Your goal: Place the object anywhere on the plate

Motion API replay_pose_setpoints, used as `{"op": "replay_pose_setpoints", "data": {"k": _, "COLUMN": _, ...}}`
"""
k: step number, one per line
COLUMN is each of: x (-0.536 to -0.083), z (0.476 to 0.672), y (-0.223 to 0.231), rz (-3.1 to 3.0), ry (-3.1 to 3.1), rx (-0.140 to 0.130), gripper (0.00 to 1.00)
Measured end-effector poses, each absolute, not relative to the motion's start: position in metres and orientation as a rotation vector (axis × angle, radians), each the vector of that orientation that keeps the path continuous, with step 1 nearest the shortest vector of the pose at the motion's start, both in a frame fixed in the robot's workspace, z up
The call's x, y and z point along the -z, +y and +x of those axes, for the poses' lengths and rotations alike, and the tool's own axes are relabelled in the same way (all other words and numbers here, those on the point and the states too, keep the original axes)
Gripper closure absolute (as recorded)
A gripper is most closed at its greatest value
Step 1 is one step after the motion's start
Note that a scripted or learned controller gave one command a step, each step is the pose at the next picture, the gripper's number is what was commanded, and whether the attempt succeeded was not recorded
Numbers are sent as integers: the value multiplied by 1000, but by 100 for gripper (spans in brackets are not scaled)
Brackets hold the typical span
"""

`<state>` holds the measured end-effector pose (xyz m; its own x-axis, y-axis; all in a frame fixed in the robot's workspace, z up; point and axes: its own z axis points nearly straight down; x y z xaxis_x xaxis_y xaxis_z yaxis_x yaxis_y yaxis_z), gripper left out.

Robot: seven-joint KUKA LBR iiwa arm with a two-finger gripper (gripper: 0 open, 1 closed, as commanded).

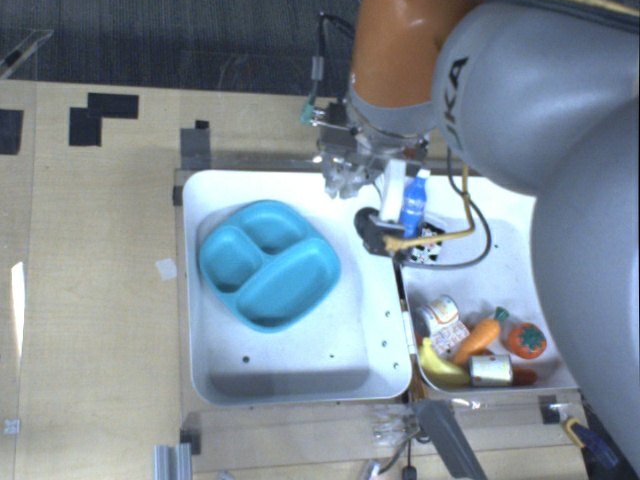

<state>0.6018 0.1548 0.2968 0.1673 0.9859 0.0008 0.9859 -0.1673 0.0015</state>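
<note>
My arm: grey, with the orange band (400,43) above my wrist; it reaches in from the right and covers much of the right bin.
My gripper (345,181): it hangs over the far edge of the left bin, near the wall shared by the 2 bins.
My grip: I cannot tell whether it is open or closed, and I see nothing held in it.
Plate (268,262): blue, with 3 compartments, lying flat in the left bin (290,378), toward its left side.
Objects: a carrot (478,336), a banana (440,363), a tomato (527,341) and a small white can (490,370) sit bunched in the near corner of the right bin (510,248), well apart from the plate.
Which object is mine: I cannot tell.
Near my wrist: a blue and white piece (412,203) and a black cable (470,258) looping over the right bin.
</note>
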Motion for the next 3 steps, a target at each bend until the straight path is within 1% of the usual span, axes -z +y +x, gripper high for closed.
{"op": "replay_pose_setpoints", "data": {"k": 1, "x": -159, "z": 552, "y": 150, "rz": 2352, "ry": 2083, "rx": -1, "gripper": 100}}
{"op": "replay_pose_setpoints", "data": {"k": 2, "x": -181, "z": 488, "y": 220, "rz": 2426, "ry": 1997, "rx": -3, "gripper": 100}}
{"op": "replay_pose_setpoints", "data": {"k": 3, "x": -188, "z": 546, "y": 218, "rz": 2060, "ry": 2370, "rx": -6, "gripper": 100}}
